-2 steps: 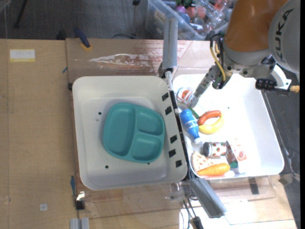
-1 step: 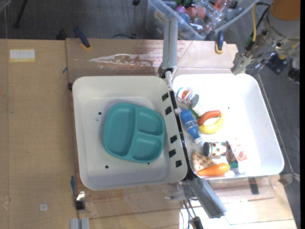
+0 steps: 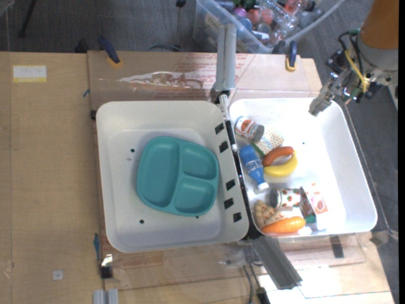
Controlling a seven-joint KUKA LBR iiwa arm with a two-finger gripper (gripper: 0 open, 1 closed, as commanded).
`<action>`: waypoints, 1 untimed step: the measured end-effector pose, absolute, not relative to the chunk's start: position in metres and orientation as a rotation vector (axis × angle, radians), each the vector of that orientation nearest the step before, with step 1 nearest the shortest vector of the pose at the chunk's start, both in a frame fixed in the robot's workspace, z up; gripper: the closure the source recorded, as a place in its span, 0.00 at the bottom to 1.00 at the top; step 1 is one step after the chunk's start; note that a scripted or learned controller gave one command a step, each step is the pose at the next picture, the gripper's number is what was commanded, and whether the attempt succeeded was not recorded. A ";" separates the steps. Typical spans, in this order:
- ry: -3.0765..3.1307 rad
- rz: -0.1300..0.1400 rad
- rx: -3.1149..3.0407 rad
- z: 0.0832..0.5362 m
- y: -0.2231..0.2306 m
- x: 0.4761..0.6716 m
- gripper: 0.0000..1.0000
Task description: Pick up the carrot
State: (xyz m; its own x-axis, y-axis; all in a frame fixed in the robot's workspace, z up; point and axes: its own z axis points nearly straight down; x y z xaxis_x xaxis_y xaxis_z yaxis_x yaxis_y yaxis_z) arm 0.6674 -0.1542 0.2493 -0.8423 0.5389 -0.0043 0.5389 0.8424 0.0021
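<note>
The carrot (image 3: 286, 225) is orange and lies flat at the near edge of the right bin (image 3: 345, 170), beside a green-tipped end and other toy food. My gripper (image 3: 319, 104) hangs at the far right corner of the right bin, well away from the carrot and above the bin's far rim. Its fingertips are small and dim against the bin wall.
The right bin also holds a small can (image 3: 249, 129), a blue bottle (image 3: 254, 166), a banana with a hot dog (image 3: 281, 159), and cartons (image 3: 304, 201). A teal divided plate (image 3: 178, 176) sits in the left bin (image 3: 114, 163). A clear tub of clutter (image 3: 269, 8) stands behind.
</note>
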 end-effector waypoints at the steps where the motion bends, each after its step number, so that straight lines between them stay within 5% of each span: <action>1: 3.033 -0.001 0.777 0.428 -0.225 0.600 1.00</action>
